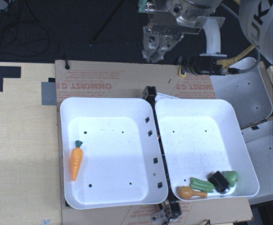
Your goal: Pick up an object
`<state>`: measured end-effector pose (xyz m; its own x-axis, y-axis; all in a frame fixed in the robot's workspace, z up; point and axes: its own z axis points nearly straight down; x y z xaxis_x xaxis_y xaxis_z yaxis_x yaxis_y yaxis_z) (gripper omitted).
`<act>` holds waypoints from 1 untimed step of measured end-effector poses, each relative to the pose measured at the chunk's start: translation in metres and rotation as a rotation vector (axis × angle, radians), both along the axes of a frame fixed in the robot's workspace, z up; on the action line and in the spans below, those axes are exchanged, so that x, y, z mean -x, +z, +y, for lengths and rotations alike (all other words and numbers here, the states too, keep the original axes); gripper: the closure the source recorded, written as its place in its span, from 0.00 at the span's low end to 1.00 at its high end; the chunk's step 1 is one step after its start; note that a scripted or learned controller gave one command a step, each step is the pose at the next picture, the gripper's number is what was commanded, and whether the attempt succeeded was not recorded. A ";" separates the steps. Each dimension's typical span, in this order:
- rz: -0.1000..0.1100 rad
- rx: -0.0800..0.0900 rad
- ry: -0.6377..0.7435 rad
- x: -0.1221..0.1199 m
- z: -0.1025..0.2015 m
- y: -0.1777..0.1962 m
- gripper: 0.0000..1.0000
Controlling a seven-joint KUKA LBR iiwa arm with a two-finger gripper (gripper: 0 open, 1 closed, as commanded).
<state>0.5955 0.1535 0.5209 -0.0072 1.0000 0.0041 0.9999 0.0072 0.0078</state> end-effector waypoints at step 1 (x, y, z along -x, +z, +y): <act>0.022 0.009 -0.013 -0.021 -0.053 -0.121 1.00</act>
